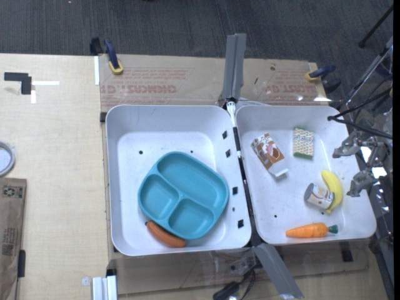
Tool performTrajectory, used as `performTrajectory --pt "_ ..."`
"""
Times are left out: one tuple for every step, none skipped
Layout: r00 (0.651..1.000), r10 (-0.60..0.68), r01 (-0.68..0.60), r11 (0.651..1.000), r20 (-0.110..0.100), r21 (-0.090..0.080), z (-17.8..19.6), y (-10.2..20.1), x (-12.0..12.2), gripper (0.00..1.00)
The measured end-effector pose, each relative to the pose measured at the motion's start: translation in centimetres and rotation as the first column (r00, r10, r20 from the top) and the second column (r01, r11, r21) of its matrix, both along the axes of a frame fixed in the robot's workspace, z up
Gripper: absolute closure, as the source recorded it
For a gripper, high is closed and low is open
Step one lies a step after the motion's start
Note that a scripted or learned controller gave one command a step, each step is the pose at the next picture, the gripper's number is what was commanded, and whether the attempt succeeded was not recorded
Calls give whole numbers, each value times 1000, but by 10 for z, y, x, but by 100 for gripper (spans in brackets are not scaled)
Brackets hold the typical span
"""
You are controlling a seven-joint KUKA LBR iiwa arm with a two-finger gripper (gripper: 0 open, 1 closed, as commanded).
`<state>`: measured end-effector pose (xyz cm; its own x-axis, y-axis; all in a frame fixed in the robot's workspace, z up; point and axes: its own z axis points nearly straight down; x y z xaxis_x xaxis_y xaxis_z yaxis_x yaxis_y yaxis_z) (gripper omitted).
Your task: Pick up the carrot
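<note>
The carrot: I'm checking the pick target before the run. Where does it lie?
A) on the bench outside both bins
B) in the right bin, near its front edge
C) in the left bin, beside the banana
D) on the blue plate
B: the carrot lies in the right bin, by its front edge, below the banana.

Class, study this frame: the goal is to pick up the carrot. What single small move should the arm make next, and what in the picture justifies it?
Probably move the gripper toward the near side of the right bin, to above the carrot. The carrot lies flat near that bin's near rim, untouched, while the gripper sits at the bin's right edge, beyond the banana.
</note>
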<state>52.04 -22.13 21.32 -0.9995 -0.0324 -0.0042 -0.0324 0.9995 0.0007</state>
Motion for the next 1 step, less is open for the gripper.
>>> performTrajectory --pt "968 253 -253 968 -2 1 -71 12 -34 0"
